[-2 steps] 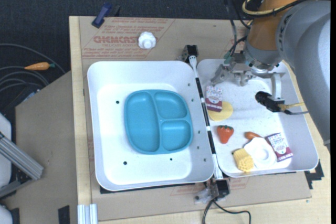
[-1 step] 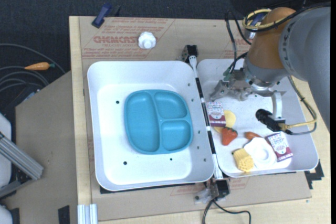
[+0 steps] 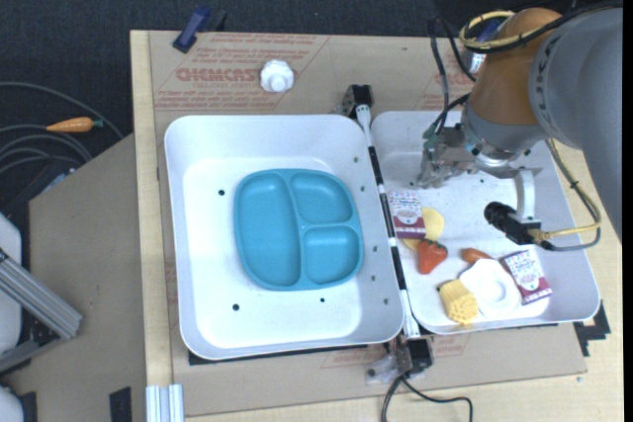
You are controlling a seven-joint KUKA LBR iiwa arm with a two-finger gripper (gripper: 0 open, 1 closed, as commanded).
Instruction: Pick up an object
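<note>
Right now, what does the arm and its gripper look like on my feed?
The arm is bulky, rounded and grey, with an orange band above the wrist. Black and yellow cables loop around the top of that band. Below it sits a grey collar, then a small dark metal gripper over the right bin. It is too small here to make out markings.

— What lies below you?

— Two white bins side by side. The left bin (image 3: 198, 163) holds a blue divided plate (image 3: 297, 227). My gripper (image 3: 435, 163) hangs over the upper part of the right bin (image 3: 584, 296).

— And the objects?

— Lower in that bin: a red strawberry (image 3: 431, 257), a yellow corn cob (image 3: 458, 301), a white round piece (image 3: 490, 287) and two small packets (image 3: 406, 211) (image 3: 526, 274).
</note>
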